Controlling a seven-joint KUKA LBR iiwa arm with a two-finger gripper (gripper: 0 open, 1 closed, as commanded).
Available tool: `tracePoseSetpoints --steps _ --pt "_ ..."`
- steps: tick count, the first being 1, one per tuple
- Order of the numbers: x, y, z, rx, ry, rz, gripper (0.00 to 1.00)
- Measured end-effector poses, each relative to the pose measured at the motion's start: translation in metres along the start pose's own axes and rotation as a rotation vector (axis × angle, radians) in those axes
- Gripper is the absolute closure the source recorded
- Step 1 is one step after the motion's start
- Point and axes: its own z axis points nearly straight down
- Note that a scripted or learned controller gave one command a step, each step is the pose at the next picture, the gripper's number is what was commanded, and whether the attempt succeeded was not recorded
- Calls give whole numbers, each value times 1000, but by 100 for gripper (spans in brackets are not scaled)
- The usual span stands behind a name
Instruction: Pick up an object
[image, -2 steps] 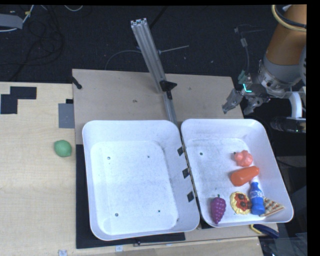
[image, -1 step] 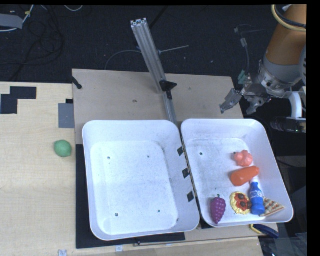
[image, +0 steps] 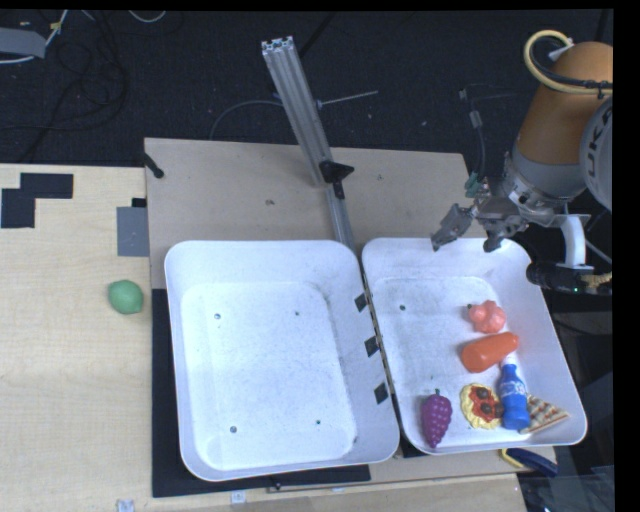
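1. The toys, like the orange carrot (image: 489, 351) and pink toy (image: 487, 317), lie close together in the right bin (image: 420, 300).
2. The gripper (image: 468, 232) hangs over that bin's far edge, fingers spread open, holding nothing.
3. It could bump two toys and grab none.

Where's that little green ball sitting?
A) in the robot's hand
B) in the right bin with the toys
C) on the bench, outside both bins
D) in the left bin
C: the green ball lies on the bare bench, off to the left of the left bin, apart from it.
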Motion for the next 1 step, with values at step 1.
tracePoseSetpoints --steps 1 --pt "4 9 56 0 0 -1 0"
